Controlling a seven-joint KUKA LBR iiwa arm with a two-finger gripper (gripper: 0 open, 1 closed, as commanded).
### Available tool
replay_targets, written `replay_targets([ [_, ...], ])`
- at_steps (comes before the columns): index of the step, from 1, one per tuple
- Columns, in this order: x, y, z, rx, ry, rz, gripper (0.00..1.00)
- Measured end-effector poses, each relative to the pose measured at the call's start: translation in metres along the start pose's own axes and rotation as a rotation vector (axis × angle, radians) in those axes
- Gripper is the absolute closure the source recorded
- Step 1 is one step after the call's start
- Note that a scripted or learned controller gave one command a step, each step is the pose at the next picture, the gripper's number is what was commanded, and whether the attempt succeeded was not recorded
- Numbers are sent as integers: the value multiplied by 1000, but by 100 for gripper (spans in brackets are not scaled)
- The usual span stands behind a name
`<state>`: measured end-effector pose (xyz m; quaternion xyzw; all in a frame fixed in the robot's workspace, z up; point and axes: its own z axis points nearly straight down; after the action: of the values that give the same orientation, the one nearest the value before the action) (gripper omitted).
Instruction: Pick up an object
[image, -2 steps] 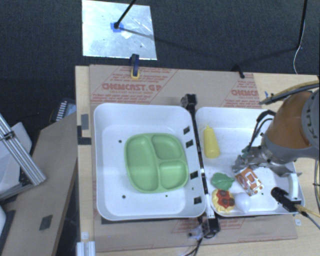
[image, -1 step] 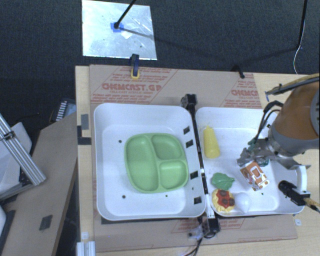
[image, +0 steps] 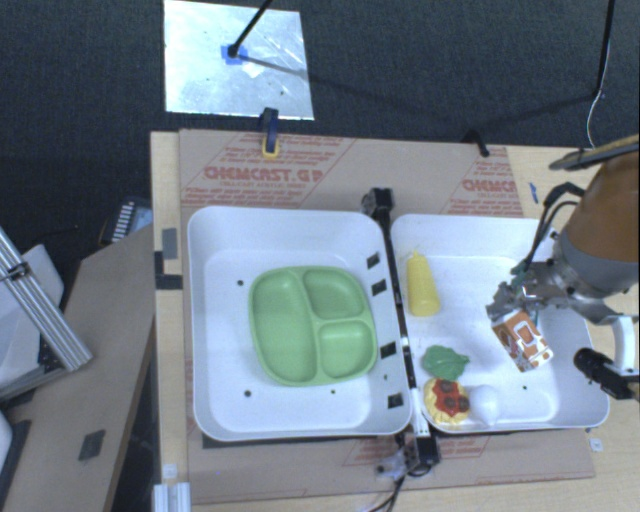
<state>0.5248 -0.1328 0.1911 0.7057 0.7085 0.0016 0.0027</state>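
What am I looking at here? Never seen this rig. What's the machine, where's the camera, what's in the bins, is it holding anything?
One fixed camera looks down at a slant on a bench. The machine at right is a grey robot arm with an orange band; its gripper hangs over the right white bin, directly above a small orange-and-white box, which seems to sit between its fingers. That bin also holds a yellow bottle, a green leafy toy, a small plate of toy food and a white ball. The left white bin holds a green divided tray.
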Motion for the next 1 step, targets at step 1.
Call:
replay_targets([
  [1,-6,4,-45,0,0,0,100],
])
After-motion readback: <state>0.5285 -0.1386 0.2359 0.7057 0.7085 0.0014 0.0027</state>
